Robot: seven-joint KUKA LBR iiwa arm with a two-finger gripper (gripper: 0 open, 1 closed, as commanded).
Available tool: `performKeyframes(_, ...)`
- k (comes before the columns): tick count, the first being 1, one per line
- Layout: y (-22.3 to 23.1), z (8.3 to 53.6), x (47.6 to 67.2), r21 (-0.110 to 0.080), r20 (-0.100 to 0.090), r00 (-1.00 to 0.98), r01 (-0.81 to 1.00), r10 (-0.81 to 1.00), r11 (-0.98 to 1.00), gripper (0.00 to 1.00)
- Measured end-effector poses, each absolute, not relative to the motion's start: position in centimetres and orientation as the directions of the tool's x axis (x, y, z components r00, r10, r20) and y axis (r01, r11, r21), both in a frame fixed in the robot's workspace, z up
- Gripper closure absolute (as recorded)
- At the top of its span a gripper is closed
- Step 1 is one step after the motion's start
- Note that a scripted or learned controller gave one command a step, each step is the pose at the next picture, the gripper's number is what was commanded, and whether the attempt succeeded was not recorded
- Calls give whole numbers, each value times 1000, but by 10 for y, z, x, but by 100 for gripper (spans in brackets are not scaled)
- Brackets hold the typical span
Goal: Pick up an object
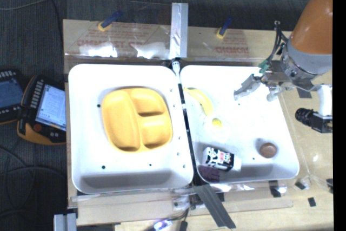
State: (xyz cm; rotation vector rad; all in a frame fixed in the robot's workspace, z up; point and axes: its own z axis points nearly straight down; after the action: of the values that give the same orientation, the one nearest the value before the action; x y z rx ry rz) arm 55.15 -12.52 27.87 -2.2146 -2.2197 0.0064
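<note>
The right bin [281, 116] holds several small objects. A yellow banana [199, 99] lies near its left wall, with a white piece with a yellow centre [216, 123] just below it. A black-and-white patterned pack [219, 158] lies at the front, with a dark purple item [208, 173] beside it. A brown round object [267, 149] sits at the front right. My gripper [257, 92] hangs over the bin's upper right part, open, with nothing between its fingers. It stands well apart from all the objects.
The left bin [81, 132] holds a yellow divided tray [138, 118]. A metal divider [184, 111] runs between the bins. A handheld pendant [40, 111] lies left of the bench. A black fitting [312, 118] sits right of the right bin.
</note>
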Motion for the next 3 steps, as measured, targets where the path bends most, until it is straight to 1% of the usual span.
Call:
performKeyframes(1, -52, 189, 583, -10, 0, 112, 994, 994, -112, 0)
performKeyframes(2, -97, 131, 600, -9, 0, -27, 1000, 1000, 27, 0)
performKeyframes(3, -115, 196, 555, -8, -3, 287, 958, 958, -287, 0)
